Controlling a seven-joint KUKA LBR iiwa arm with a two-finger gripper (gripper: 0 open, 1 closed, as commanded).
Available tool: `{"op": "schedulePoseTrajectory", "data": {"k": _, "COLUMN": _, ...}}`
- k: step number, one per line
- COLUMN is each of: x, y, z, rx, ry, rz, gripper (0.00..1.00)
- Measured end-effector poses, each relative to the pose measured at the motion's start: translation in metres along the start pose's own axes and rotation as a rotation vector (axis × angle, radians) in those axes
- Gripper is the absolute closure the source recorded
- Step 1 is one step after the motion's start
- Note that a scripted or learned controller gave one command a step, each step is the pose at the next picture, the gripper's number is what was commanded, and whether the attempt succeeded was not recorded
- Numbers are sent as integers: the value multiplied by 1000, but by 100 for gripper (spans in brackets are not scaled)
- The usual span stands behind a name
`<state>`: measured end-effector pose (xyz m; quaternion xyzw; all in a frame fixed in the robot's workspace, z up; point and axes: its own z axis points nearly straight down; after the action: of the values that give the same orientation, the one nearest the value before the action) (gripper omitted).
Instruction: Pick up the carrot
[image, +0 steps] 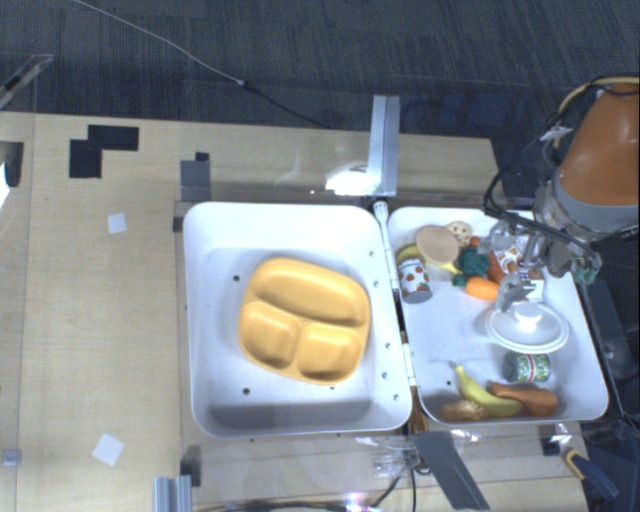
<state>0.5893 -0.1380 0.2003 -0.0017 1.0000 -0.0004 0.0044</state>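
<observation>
You have two white bins side by side. The left bin (210, 300) holds a yellow divided tray (303, 319). The right bin (440, 350) holds a white lidded pot (528, 328), a banana (484, 389) and a can (413, 283). The carrot (480, 288) lies near the back, long axis roughly left-right, green top leftward. The gripper (517, 290) hangs just right of it; you cannot tell its opening.

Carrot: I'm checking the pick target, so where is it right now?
The carrot lies in the right bin, toward its far side, just left of the pincer and above the white lidded dish.
</observation>
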Motion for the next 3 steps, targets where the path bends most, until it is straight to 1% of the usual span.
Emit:
{"op": "schedulePoseTrajectory", "data": {"k": 1, "x": -35, "y": 4, "z": 111, "rx": 1, "ry": -8, "rz": 160, "gripper": 0}}
{"op": "schedulePoseTrajectory", "data": {"k": 2, "x": -35, "y": 12, "z": 112, "rx": 0, "ry": -4, "rz": 353, "gripper": 0}}
{"op": "schedulePoseTrajectory", "data": {"k": 3, "x": -38, "y": 14, "z": 99, "rx": -1, "ry": -12, "rz": 345, "gripper": 100}}
